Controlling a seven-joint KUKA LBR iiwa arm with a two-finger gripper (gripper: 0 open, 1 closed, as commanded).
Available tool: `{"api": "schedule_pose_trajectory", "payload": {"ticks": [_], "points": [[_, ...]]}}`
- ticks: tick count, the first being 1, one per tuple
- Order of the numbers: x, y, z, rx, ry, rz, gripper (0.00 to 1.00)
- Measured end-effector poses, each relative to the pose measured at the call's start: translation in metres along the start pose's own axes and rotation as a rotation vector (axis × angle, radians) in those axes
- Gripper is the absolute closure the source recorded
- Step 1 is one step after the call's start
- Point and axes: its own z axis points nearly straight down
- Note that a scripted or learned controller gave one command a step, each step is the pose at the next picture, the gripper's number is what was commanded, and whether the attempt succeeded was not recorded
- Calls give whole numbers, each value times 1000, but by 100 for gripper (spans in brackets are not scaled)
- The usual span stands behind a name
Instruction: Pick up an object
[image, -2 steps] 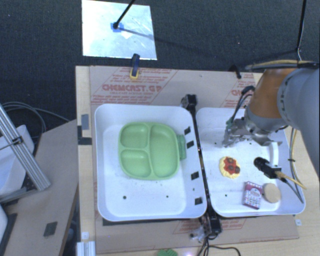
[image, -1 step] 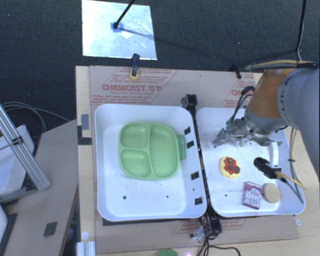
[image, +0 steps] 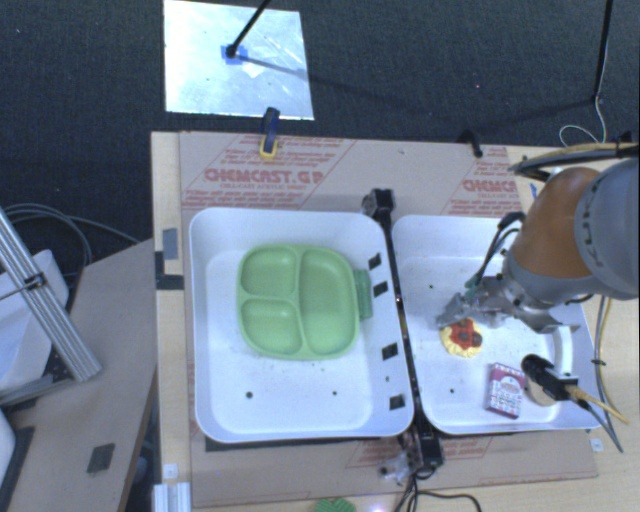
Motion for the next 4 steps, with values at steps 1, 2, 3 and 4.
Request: {"api": "schedule_pose_trajectory", "payload": {"ticks": [1, 2, 3, 4], "points": [[-73, -75, -30, -2, -3, 7, 0], [18, -18, -136, -19, 0, -17, 0], [-2, -70, -8, 7, 2, 1, 0], [44, -57, -23, -7, 1, -10, 0]]}}
